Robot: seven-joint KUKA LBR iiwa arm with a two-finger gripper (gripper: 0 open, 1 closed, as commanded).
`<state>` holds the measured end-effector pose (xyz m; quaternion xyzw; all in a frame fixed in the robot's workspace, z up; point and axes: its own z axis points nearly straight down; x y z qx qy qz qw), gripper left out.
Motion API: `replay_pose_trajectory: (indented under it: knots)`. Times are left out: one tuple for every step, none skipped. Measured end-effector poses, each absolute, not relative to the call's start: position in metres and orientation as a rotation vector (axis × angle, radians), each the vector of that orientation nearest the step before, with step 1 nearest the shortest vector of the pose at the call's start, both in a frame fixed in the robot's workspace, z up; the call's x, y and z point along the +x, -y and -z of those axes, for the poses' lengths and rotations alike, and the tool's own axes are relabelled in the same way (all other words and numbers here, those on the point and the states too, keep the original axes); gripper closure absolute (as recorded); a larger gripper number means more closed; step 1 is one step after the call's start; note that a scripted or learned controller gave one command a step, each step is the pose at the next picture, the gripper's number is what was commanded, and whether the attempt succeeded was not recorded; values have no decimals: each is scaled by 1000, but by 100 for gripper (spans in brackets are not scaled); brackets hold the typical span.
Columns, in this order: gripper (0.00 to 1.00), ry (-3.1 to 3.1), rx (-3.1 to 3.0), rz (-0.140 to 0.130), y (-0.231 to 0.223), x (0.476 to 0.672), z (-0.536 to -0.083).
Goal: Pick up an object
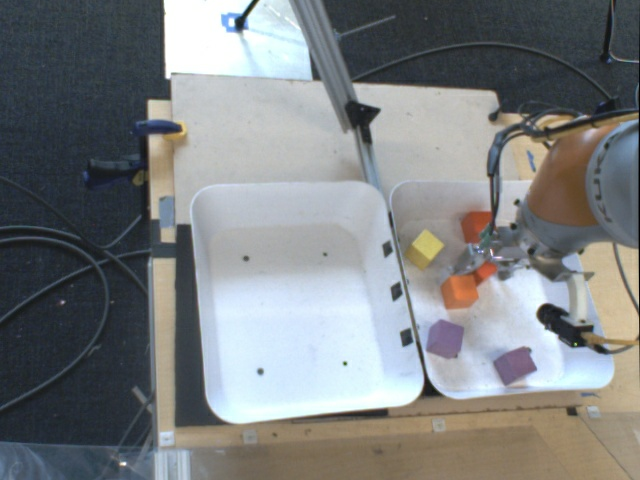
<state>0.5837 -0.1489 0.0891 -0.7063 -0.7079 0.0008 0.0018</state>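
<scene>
Approach step, I judge: end effector (478,260) low in right white plastic bin (600,373), right-centre of frame, beside orange foam cube (460,290). Whether it is spread or pinching, I cannot tell. Next I need centring over cube, clean closure, then lift.

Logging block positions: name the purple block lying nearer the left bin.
The purple block beside the bins' shared wall; the other purple block lies farther right.

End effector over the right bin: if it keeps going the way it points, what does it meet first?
Most likely the orange block just beyond the end effector; depth is unclear from this slanted view.
</scene>
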Motion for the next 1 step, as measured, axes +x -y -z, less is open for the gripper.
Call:
replay_pose_trajectory:
  knots:
    - [100,2228,-2218,4,150,586,-101]
